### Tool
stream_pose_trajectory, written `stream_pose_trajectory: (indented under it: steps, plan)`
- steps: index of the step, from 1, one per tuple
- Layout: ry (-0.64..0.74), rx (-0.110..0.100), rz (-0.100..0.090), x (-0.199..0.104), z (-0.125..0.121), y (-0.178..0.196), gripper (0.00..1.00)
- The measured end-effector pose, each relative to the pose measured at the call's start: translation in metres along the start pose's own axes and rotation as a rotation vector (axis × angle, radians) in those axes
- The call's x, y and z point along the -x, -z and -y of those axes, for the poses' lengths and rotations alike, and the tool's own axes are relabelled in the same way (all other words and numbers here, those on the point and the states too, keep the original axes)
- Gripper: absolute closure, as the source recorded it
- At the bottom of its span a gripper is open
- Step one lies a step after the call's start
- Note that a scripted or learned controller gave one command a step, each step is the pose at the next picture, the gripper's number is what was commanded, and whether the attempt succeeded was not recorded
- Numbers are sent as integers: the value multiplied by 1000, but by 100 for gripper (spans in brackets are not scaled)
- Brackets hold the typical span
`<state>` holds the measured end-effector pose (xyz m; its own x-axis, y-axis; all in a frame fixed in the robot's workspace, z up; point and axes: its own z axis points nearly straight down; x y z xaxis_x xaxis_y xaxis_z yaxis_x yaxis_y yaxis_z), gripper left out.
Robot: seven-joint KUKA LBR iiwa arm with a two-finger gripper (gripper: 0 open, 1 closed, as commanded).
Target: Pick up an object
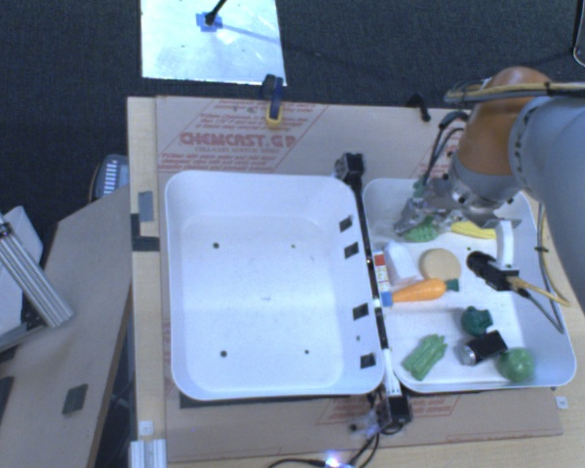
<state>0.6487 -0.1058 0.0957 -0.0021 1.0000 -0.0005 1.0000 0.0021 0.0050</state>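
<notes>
The arm dips its end effector (pixel 421 213) into the right bin (pixel 556 354), low over a green toy (pixel 424 230) beside the banana (pixel 473 229), grip state impossible to tell, so the pick looks underway and next needs a firm close and lift.

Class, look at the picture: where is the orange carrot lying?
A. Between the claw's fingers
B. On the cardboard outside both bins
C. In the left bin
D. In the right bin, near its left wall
D: the carrot lies in the right bin, close to its left wall.
</notes>
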Motion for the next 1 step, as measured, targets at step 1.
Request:
stream_pose_trajectory:
  steps: [1]
  plan:
    - [9, 8, -2, -72, -24, 96, 100]
